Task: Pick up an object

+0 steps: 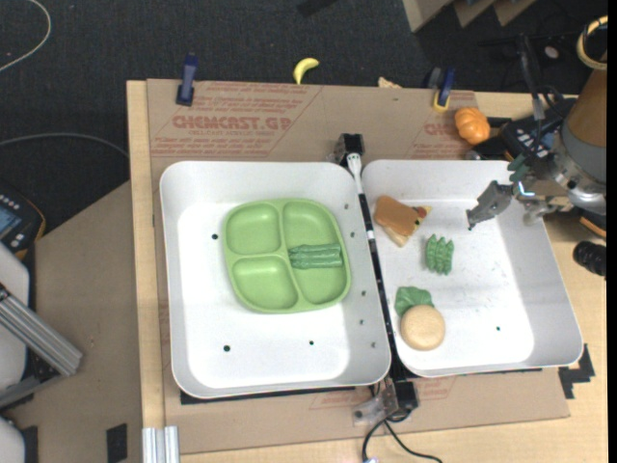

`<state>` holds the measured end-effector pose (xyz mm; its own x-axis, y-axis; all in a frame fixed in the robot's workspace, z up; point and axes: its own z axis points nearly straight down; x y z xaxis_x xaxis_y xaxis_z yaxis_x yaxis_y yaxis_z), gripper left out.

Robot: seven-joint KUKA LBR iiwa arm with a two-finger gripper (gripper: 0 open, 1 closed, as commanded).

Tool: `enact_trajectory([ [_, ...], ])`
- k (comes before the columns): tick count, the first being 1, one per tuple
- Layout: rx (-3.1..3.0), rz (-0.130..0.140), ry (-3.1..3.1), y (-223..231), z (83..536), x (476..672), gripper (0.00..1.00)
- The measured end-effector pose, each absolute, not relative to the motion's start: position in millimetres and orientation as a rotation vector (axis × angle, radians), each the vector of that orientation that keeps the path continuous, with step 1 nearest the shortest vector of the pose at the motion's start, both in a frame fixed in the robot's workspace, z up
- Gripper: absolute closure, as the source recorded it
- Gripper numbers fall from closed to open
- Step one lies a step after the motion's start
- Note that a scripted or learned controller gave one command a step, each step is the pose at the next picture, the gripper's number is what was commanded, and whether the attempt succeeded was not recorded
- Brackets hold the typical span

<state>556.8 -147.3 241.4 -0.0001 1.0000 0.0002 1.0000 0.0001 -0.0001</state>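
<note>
Three items crowd the right bin's left side, leaving its right half bare. We see the gripper above that bin's far edge, but whether it is spread or closed we cannot tell.

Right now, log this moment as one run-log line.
gripper: over right bin, holding nothing | nearest: brown toy | green piece: on divided plate, left bin | pick: not yet done

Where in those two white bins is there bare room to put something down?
Left bin: bare floor all around the green divided plate, widest along the near edge. Right bin: bare on its right half, below the end effector. Crowded: its left side, holding the brown piece, green spiky toy and round tan item.
</note>
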Motion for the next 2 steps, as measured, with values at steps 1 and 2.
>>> enact_trajectory([
  [1, -2.216, 0.003, -2.221, -117, 77, 564.6, 0.00],
  [2, -2.225, -0.002, -2.221, -120, 95, 566.0, 1.00],
])
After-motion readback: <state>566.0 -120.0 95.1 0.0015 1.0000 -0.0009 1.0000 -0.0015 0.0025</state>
